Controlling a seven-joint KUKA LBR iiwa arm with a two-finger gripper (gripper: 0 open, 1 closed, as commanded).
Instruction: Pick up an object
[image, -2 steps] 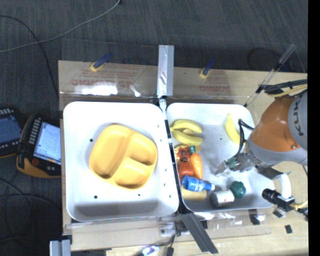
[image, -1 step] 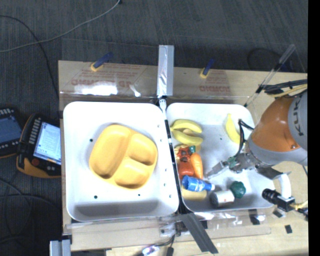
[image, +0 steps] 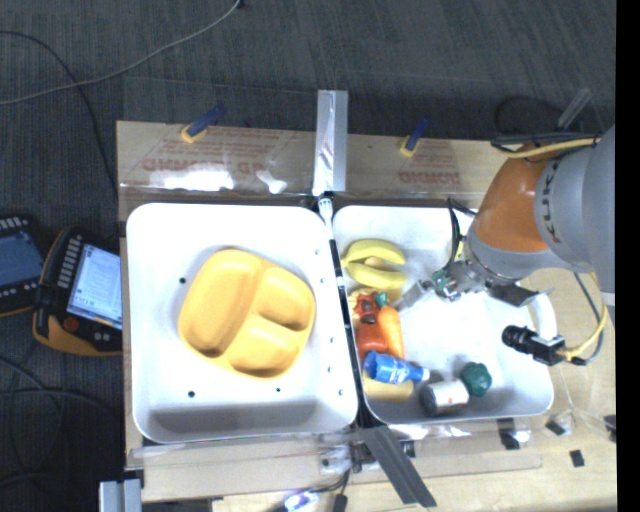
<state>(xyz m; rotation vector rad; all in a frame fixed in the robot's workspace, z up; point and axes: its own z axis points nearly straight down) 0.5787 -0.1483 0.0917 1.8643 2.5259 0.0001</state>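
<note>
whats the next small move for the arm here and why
Probably a short move toward the left side of the right bin, then down. The gripper sits over bare white floor, with nothing visibly between its fingers. The nearest things are the banana and the carrot just to its left, so lining up over one of them looks like the sensible step before any grasp.

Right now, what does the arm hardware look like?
Grey rounded arm with a broad orange band above the wrist and dark lettering on the grey shell. A metallic gripper sits at its end, a black cylindrical fitting juts out nearby, and thin cables loop alongside.
</note>
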